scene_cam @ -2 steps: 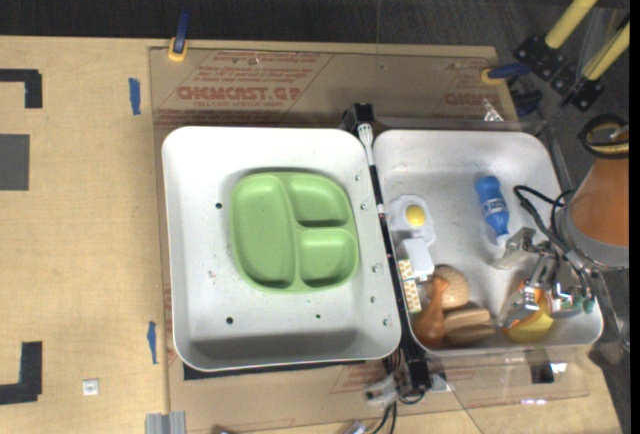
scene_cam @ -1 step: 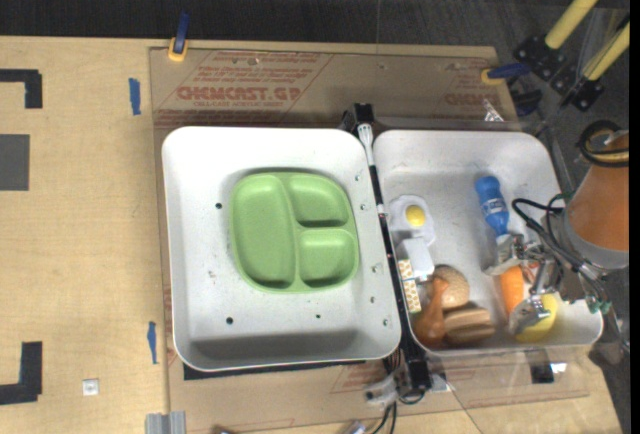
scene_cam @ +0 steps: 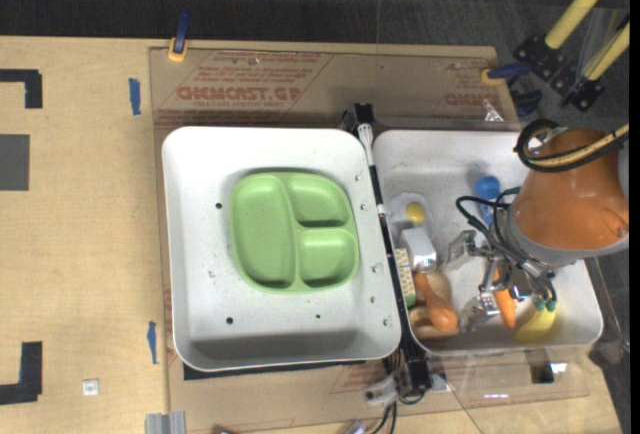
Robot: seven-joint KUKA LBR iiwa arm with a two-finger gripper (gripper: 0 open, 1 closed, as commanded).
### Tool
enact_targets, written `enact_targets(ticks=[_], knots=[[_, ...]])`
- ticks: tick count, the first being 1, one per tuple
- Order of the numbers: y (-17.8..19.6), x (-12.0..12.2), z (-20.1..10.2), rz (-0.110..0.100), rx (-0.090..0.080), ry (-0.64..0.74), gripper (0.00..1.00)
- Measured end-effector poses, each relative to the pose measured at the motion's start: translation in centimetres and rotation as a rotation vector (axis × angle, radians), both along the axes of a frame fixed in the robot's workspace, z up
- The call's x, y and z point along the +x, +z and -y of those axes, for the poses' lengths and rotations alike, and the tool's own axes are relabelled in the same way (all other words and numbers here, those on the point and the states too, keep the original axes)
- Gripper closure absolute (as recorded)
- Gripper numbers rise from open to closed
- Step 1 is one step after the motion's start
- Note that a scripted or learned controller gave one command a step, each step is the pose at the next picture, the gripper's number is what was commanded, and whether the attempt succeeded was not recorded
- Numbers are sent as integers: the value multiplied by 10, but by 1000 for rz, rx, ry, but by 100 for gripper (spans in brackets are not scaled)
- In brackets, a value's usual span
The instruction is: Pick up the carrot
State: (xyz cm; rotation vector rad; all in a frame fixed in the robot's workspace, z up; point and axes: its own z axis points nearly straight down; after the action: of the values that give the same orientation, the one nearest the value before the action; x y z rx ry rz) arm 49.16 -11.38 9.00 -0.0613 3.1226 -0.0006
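Observation:
The carrot is a small orange piece near the front right of the right bin. It lies against a yellow item. My gripper hangs low over the bin, right at the carrot's left side and touching or nearly touching it. The arm's orange band covers the bin's right part. Cables and the wrist hide how the gripper meets the carrot.
The right bin also holds a blue item, a small yellow piece, a silvery packet and two brownish-orange foods at the front left. A green divided plate sits in the left bin.

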Motion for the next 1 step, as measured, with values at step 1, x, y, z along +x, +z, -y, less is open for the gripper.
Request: enact_targets(ticks=[1], knots=[[-1,-3,49,3,0,-121,0]])
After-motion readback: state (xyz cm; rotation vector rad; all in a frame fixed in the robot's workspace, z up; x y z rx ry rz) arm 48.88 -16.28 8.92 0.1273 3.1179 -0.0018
